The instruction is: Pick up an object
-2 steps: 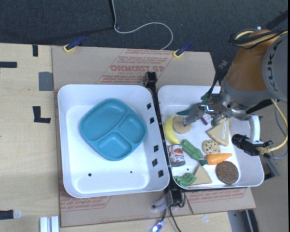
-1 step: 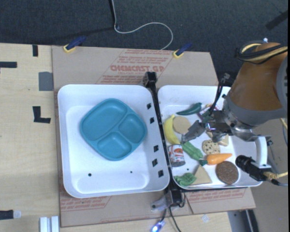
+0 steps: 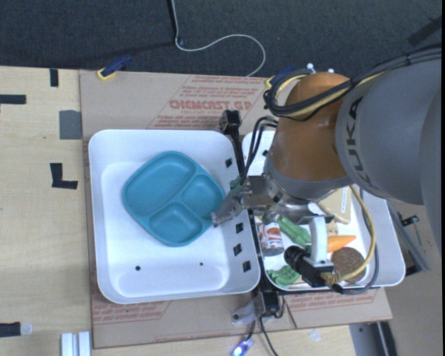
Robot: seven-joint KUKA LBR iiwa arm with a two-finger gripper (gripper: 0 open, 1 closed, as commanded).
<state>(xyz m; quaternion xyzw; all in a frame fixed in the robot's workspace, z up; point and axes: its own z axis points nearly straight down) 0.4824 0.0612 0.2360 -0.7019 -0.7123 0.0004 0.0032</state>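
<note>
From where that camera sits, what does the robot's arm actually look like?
A thick grey arm with dark KUKA lettering on its side, then a rounded orange band above the wrist. Black and yellow cables loop across the band. Below it sits a grey metal wrist and a small metallic gripper.

A single fixed camera sits above the bench and looks down at a slant, close enough that the two white bins take up most of the frame. The left bin (image 3: 104, 221) lies fully in sight, while the arm (image 3: 371, 124), entering from the right, covers much of the right bin (image 3: 389, 273).
</note>
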